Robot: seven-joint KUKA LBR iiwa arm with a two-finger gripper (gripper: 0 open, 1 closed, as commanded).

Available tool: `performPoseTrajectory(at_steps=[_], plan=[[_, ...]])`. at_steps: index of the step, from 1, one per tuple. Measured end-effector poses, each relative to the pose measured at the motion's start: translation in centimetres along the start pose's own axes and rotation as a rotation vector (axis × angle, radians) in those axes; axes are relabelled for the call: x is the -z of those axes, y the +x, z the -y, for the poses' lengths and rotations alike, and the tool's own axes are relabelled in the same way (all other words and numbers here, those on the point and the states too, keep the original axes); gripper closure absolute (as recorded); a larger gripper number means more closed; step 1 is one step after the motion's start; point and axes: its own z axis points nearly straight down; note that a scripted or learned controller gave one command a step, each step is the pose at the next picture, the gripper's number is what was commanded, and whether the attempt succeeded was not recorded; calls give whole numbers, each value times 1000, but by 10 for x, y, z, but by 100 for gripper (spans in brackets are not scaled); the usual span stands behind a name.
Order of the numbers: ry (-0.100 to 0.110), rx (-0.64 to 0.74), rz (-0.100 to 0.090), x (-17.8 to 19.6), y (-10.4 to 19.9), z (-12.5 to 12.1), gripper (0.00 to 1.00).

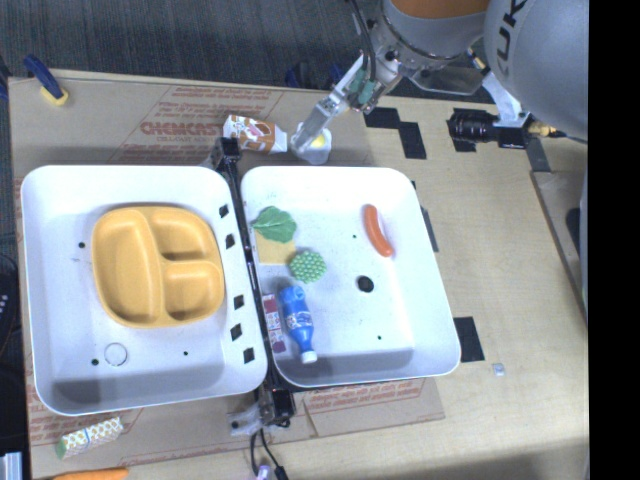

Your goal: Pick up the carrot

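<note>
The arm (450,8) looms at upper right; its claw (312,138), grip state unclear, hovers above the bin's (420,318) far rim, well apart from the carrot (378,230).

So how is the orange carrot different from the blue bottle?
The carrot is orange and plain, while the bottle is blue with a white cap and a label. The carrot lies by itself toward the right bin's far right side; the bottle lies near the front left, close beside a small packet. The bottle looks a bit bigger than the carrot. Both lie flat in the same bin.
</note>
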Motion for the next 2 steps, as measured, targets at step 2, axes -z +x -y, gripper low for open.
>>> performPoseTrajectory(at_steps=[2], plan=[[5,-56,-5,-96,52,-9,100]])
